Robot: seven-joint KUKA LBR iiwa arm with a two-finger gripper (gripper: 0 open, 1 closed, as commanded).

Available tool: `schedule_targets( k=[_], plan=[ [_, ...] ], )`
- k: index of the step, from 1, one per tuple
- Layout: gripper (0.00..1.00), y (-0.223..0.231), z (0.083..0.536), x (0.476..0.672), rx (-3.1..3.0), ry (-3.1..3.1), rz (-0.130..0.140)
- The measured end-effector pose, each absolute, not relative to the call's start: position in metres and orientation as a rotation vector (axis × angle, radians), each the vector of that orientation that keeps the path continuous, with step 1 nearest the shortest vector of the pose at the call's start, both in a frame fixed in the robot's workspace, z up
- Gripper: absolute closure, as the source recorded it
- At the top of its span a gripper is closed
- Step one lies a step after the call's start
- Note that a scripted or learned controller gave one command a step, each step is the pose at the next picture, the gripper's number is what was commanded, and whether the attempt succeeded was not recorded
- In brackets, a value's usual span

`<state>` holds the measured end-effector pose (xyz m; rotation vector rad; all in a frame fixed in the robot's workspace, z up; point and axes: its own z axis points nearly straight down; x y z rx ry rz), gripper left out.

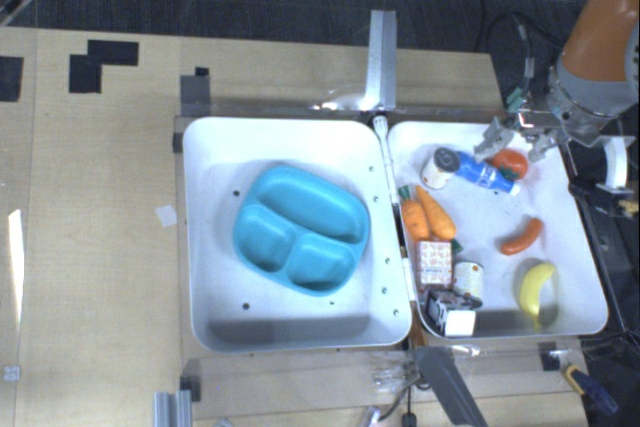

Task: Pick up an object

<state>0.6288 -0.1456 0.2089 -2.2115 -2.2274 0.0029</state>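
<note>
I'm in the approach, my spread-fingered, empty gripper (515, 137) hovering over the blue plastic bottle with the white cap (470, 170), just above it; next I must drop and close.

Arm (603, 25) reaching from right, hand (515, 137) low, fingers spread.

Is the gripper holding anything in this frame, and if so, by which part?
Nothing is seen held. The gripper hangs over the right bin, above the blue bottle and a red item, with neither visibly between its fingers.
</note>
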Motion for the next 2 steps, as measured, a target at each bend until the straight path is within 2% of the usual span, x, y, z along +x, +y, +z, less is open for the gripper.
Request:
schedule_targets(
  k=[1, 2],
  plan=[
    [0.00, -0.1958, 0.1015, 0.6380, -2.237, -2.199, 0.007],
    [1.00, -0.1953, 0.1109, 0.6388, -2.230, -2.203, 0.010]
  ],
)
